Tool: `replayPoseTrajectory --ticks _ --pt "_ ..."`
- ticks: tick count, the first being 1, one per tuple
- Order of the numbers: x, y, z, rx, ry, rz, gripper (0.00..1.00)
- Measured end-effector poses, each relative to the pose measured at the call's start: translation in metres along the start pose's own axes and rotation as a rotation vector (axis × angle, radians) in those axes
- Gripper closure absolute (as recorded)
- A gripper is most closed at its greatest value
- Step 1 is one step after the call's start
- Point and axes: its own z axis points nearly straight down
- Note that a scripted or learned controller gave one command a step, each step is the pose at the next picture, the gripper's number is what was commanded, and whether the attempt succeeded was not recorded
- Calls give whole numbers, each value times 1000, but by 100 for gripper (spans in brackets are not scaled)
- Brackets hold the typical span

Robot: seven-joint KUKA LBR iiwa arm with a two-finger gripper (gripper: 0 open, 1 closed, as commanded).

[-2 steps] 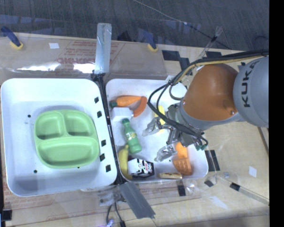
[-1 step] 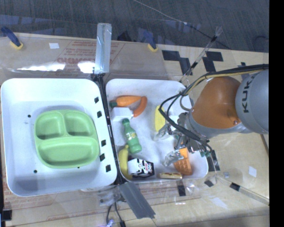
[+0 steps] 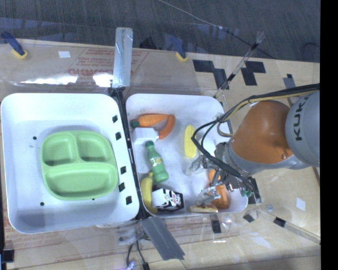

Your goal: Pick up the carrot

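Carrot (image 3: 152,120) lies orange and tapered, green stub at its left end, at upper left of the right bin (image 3: 174,103), beside a curved sausage (image 3: 168,126). Gripper (image 3: 214,183) hangs low at the bin's lower right, well apart from it.

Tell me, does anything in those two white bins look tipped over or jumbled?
Mildly, yes. In the right bin the green bottle lies on its side, and the carrot, corn cob and banana lie at loose angles. The green divided plate in the left bin sits flat and tidy.
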Motion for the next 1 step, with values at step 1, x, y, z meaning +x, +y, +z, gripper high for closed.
replayPoseTrajectory --ticks 1 --pt "-2 2 -10 1 -2 -9 100"
